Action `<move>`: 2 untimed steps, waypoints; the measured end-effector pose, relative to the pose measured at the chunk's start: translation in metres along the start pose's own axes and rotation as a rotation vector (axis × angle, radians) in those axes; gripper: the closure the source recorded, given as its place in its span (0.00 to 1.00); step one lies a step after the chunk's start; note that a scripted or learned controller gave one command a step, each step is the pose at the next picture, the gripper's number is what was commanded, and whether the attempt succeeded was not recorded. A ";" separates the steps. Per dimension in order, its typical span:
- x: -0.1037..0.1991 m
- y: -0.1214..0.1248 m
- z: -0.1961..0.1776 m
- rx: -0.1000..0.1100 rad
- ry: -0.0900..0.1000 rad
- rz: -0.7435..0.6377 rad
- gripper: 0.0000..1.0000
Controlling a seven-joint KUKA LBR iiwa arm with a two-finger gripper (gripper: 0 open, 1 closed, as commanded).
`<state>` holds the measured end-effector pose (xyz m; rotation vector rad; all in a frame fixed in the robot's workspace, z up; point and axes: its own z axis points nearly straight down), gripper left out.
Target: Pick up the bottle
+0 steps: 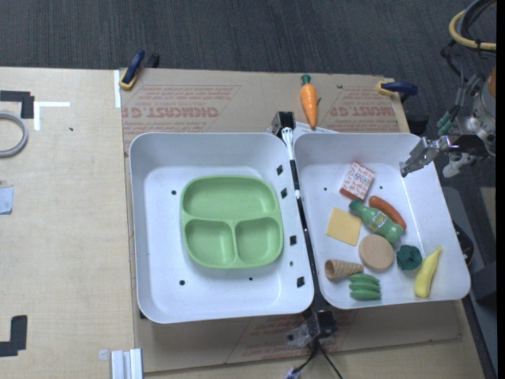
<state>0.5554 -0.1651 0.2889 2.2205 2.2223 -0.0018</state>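
While positioned at right edge of frame, above upper right rim of right bin (442, 188): gripper (416, 163), finger opening not discernible, nothing visibly held. Bottle (377, 220) lying tilted, centre of right bin, touching sausage (388, 211), beside cheese (344, 227).

Place: a robot test lab.
Bench: a pale board top with cardboard (237, 101) laid over it, held by blue clamps (132, 69) at 11 and 2 o'clock.
Bins: two white bins (150, 235) clipped side by side at the centre.
Contents: plastic toy food (345, 226) and a green tray (232, 221).
Floor: dark carpet (221, 14) at 12 o'clock.
Cables: a yellow cable loop (473, 22) at 2 o'clock.
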 end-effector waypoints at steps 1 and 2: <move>0.000 0.001 -0.009 -0.001 -0.001 -0.002 1.00; -0.057 -0.073 -0.018 0.000 0.000 0.100 1.00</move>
